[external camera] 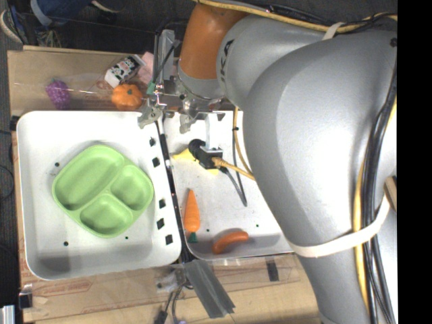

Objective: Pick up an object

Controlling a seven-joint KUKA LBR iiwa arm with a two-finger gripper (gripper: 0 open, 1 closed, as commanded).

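Smooth grey arm (pixel 317 133) overhangs tapered carrot (pixel 192 211); end effector (pixel 165 119) spread, holding nothing.

A pale wooden counter (pixel 40 66) carries the two shallow white bins. Beyond its top edge lies a dark grey floor (pixel 88 29), dimly lit

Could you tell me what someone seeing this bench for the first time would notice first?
Most striking is the big grey arm with its orange band, which covers the right side and hangs its two-finger gripper over the divide between the bins. Next comes the light green three-compartment plastic tray in the left white bin. An orange toy carrot lies in the right white bin.
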